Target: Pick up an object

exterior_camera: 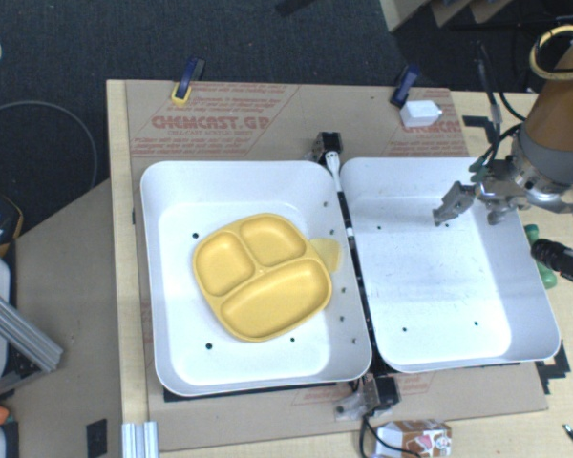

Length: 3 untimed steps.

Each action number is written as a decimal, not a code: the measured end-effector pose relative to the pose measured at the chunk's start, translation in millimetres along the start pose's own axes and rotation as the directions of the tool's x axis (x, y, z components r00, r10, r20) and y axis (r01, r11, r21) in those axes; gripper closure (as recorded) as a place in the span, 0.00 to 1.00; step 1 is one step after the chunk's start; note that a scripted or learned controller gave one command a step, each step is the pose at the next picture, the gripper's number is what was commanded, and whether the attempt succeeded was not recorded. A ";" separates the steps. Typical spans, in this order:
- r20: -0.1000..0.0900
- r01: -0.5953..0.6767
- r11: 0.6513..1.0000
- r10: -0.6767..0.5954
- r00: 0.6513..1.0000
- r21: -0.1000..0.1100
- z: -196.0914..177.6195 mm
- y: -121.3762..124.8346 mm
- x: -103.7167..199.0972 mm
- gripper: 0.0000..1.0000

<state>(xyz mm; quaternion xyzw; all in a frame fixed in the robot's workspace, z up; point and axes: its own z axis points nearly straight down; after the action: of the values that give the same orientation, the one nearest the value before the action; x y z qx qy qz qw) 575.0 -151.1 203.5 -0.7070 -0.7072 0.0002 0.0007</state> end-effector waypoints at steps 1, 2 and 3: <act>-0.001 0.002 1.000 -0.002 1.000 0.006 -95.5 -99.5 54.1 0.00; -0.002 0.010 1.000 -0.010 1.000 0.001 -92.9 -95.8 156.9 0.00; 0.000 0.001 1.000 -0.001 1.000 -0.001 -103.2 -95.3 151.4 1.00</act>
<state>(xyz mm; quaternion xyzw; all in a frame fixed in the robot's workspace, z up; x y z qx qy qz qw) 479.9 0.2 307.0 -0.7066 -0.7076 -0.0002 0.0003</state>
